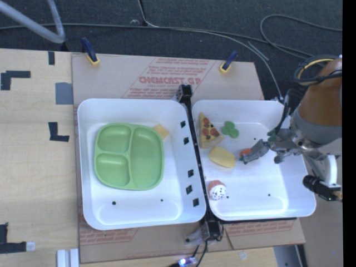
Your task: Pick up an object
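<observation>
Currently the claw (251,153) sits low in the right bin (289,204), just right of the yellow piece (222,157); a small orange-red bit (245,151) lies at its tip. Open or closed: cannot tell. Nothing lifted yet; grasp and raise remain. Nearby: pizza slice (208,130), green piece (230,129), red-white ball (217,191). Green tray (129,156) in left bin.
</observation>
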`<state>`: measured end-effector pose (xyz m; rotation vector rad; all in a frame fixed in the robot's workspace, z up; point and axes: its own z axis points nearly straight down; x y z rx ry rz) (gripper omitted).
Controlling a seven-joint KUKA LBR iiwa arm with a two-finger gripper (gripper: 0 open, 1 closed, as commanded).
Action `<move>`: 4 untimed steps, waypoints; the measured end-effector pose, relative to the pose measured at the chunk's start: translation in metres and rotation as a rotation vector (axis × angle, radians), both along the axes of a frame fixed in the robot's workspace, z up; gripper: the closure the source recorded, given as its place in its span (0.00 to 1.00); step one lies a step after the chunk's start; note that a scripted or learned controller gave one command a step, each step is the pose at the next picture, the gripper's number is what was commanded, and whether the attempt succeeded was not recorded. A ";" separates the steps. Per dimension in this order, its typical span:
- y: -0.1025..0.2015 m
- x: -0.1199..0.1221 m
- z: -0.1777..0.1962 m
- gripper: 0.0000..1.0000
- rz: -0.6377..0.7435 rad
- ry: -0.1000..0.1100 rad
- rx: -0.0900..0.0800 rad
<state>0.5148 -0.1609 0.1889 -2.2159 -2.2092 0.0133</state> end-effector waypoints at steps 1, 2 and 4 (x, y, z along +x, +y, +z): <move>0.000 0.003 0.007 0.00 0.004 -0.013 -0.002; 0.003 0.001 -0.058 0.00 0.003 -0.008 -0.002; 0.002 0.002 -0.093 1.00 0.004 -0.018 -0.006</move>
